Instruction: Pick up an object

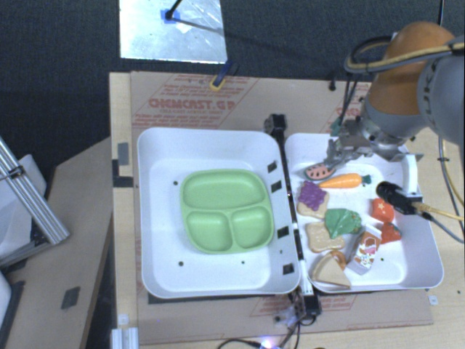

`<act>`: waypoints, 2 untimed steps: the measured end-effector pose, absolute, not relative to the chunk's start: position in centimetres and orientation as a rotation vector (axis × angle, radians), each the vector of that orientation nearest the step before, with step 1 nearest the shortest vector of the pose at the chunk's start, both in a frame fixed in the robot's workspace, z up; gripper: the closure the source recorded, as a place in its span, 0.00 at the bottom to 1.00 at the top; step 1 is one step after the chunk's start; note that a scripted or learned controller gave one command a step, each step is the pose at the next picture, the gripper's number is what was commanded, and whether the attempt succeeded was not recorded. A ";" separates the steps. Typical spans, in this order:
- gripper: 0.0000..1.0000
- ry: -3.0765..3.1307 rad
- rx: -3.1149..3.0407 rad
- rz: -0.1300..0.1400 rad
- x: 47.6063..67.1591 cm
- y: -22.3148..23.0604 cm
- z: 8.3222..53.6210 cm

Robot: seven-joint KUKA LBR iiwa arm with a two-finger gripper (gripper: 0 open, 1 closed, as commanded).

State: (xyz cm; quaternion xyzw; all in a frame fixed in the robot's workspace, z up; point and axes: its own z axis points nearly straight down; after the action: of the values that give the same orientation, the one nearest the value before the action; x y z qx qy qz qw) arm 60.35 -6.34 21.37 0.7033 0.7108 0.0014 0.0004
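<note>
Hand [336, 153]: hung low over the watermelon slice [318, 171] in the right bin [425, 267], seemingly to grasp; finger spread indiscernible.

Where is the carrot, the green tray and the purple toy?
carrot [340, 182], camera view, middle of its orange body.
green tray [225, 210], camera view, ridge between its compartments.
purple toy [313, 195], camera view, centre of its purple top.

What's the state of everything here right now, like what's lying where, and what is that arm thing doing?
Green tray: flat in the left bin, compartments bare.
Carrot: lying in the right bin.
Watermelon slice: lying just below the tool.
Tool: low over the right bin's far end.
</note>
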 end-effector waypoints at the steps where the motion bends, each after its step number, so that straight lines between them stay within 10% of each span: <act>1: 1.00 2.230 2.210 0.006 61.8 -3.2 23.3; 2: 1.00 2.227 2.213 0.003 62.2 -2.2 23.2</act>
State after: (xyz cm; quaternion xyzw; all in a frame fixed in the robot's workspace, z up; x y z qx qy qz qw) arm 62.22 -2.21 23.17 0.7049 0.7094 0.0010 0.0010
